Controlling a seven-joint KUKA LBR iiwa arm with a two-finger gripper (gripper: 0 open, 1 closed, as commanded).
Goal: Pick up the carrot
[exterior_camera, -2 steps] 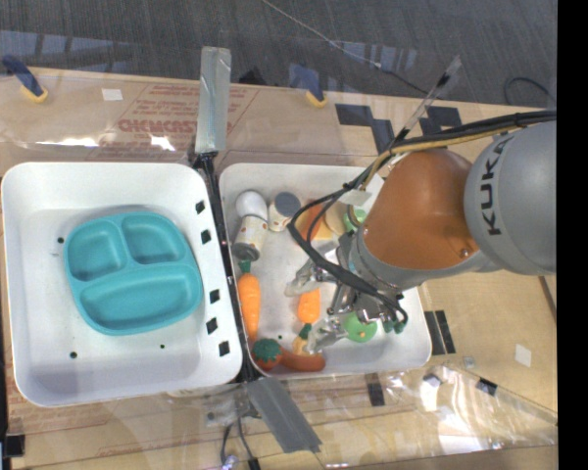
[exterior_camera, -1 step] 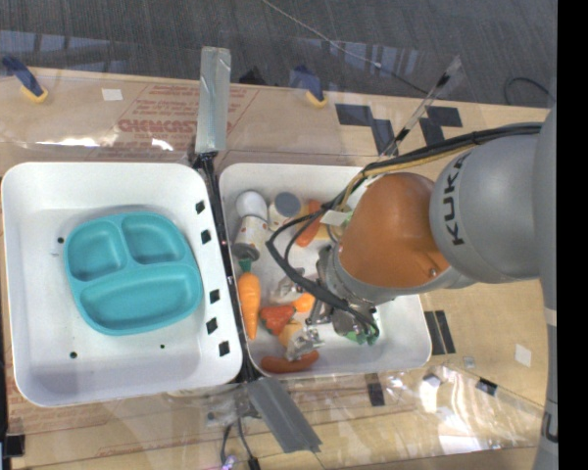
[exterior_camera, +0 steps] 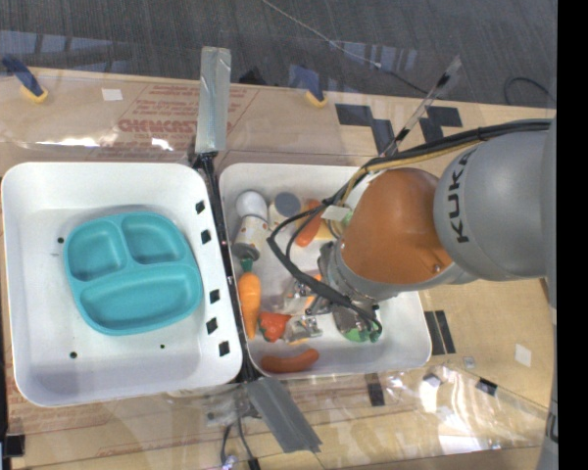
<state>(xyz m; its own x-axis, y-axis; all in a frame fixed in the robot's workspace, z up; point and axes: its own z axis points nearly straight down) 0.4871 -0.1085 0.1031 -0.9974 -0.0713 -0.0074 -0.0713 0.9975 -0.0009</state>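
Arm point(exterior_camera: 490, 204) marked "KUKA" — carrot point(exterior_camera: 249, 302) below-left.

Glossy teal plastic tray point(exterior_camera: 132, 272)

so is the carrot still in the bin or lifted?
In the bin. The carrot lies on the right bin's floor by its left wall, apart from the gripper.

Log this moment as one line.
arm over right bin | gripper low among items | carrot beside it, ungrasped | tray in left bin
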